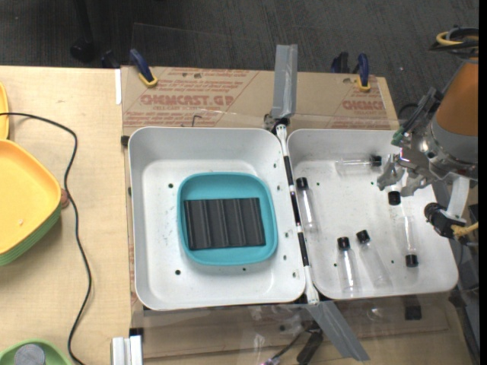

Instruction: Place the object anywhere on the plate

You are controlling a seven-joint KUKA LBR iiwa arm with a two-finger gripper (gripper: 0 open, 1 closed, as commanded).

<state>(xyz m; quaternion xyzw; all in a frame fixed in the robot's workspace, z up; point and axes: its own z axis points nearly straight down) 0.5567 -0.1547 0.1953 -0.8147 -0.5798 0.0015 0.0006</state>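
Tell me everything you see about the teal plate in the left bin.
The teal plate is a rounded rectangle with a raised rim; it looks like plastic. A dark grey ribbed insert fills its middle. It lies flat and upright on the floor of the left white bin, near the bin's centre, apart from the walls. Nothing else rests on it or touches it.

The teal plate (226, 220) is seen in the middle of the left bin (144, 204), with bare white floor left open all round it and nothing standing over it. The right bin (323, 280) is strewn with clear tubes (346, 263): one lies along the left wall, one at the far side, several toward the near right. Bare floor is left at its centre and near left. The far right corner is taken up by the arm (456, 120) and gripper (402, 175).
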